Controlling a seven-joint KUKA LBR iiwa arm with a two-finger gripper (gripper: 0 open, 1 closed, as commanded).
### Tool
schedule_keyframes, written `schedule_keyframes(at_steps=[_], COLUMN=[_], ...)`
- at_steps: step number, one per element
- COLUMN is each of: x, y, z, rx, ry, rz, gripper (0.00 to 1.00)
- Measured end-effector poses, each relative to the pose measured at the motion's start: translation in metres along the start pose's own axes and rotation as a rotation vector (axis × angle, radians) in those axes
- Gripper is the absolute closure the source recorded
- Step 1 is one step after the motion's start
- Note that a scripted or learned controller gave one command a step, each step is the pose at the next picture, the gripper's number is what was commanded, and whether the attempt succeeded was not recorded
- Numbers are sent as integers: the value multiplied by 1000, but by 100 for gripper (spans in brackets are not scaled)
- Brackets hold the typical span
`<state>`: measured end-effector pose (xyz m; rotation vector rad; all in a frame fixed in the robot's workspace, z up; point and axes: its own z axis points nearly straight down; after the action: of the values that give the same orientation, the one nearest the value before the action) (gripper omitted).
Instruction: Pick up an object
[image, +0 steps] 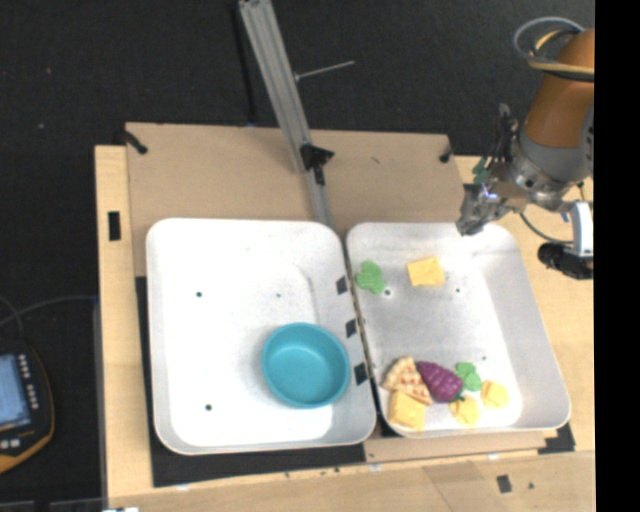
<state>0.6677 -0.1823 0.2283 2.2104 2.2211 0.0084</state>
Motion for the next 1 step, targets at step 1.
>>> schedule_keyframes(at_steps=[1], x=[-1], y=[1], z=[-19], rx=[5], ry=[1], rz=[-2], gripper=[100])
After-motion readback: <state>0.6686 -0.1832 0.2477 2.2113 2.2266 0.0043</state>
